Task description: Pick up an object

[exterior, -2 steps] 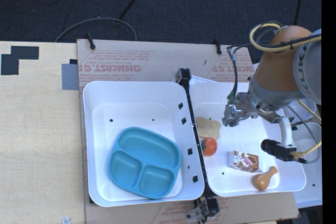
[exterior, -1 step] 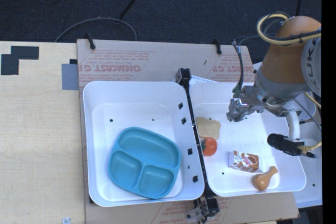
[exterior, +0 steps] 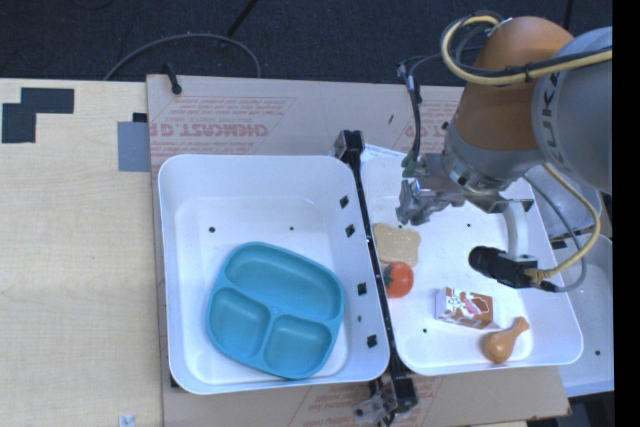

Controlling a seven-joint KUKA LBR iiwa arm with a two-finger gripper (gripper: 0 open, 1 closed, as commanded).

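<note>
The metal two-finger pincer (exterior: 412, 208) hangs over the right white bin (exterior: 560, 340), by its left wall, just above the tan bread-slice toy (exterior: 396, 243); whether it's spread or pinching can't be told. A red tomato-like ball (exterior: 399, 280) touches the bread. The blue divided plastic plate (exterior: 275, 308) lies in the left white bin (exterior: 190, 205).

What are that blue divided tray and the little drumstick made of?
The blue divided tray looks like moulded plastic: one even colour, rounded compartments, a soft sheen. The drumstick seems a plastic toy, smooth and uniformly tan, though it is too small to be sure.
</note>
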